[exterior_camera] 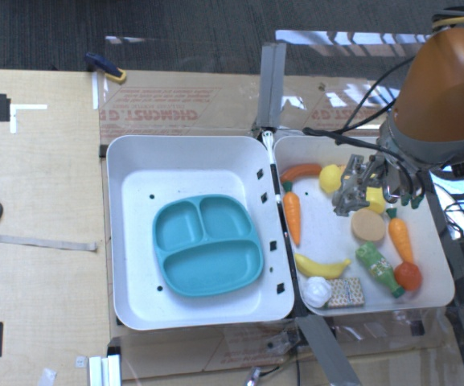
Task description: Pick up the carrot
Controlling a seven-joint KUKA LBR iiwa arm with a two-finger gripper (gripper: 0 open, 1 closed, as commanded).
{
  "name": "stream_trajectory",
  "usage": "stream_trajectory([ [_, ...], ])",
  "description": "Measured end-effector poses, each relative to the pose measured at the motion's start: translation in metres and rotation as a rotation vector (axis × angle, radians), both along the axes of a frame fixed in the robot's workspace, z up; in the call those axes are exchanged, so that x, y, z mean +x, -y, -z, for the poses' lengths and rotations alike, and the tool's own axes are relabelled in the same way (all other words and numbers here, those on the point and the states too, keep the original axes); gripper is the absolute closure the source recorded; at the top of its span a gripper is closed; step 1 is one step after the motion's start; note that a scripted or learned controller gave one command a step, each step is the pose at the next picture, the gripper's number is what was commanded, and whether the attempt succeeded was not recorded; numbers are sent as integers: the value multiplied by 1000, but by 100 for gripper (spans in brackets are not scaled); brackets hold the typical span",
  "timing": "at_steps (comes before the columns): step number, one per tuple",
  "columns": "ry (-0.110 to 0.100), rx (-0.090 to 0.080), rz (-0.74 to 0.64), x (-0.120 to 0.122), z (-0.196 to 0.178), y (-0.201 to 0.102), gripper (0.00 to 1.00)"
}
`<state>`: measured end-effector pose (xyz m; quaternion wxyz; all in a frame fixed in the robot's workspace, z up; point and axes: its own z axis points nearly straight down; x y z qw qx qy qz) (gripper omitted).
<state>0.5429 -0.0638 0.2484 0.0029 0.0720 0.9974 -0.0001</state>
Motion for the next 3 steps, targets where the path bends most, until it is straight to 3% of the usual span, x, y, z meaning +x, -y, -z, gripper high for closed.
stream_trajectory([
  [1, 3, -2, -43, -50, 145, 59, 100],
  [2, 1, -1, -294, -20, 54, 46, 100],
  [3, 0, -2, -447, 37, 40, 139, 100],
])
